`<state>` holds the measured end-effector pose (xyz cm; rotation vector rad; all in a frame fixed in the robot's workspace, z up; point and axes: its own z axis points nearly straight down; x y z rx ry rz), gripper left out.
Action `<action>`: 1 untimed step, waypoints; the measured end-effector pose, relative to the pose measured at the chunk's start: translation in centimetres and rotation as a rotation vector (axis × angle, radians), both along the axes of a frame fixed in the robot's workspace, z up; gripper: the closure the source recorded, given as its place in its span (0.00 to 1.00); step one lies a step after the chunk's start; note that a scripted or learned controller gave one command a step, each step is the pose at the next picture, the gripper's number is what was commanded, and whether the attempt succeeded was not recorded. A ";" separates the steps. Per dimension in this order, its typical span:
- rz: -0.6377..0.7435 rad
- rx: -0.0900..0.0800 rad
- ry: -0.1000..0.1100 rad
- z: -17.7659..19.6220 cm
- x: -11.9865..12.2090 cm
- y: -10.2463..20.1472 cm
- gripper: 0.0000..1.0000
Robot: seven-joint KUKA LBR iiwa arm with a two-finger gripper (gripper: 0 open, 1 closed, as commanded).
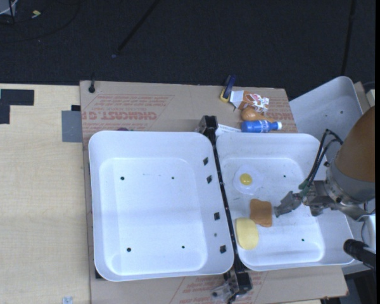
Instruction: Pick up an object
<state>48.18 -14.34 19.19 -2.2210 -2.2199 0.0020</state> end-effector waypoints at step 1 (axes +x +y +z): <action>-0.005 0.001 0.007 -10.4 -0.9 -6.0 0.00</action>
